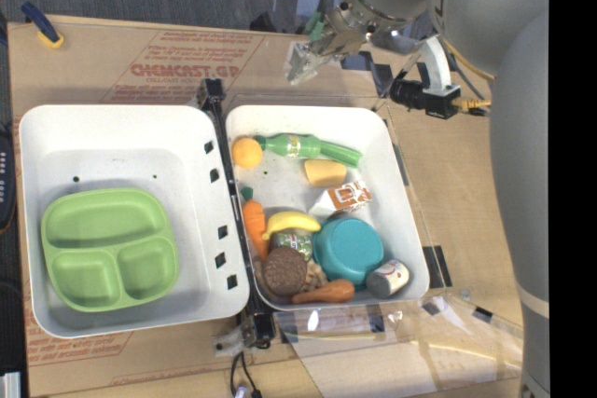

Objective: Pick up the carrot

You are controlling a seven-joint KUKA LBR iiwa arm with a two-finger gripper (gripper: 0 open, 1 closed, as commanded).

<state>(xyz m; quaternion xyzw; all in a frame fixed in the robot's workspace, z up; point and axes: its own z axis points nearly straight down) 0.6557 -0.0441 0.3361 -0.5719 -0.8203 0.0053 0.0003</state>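
Note:
The carrot (255,226) is a short orange piece with a green top, lying along the left wall of the right bin (396,172), next to a banana (292,222). My gripper (305,59) hangs above the bench behind the right bin's far rim, well away from the carrot. Its fingers look pale and translucent, and nothing shows between them.
The right bin also holds an orange ball (246,152), a green bottle (308,147), a cheese wedge (325,171), a teal bowl (349,249), a chocolate cookie (284,271), a sausage-like piece (323,294) and a small can (387,278). A green divided tray (107,247) sits in the left bin (56,135).

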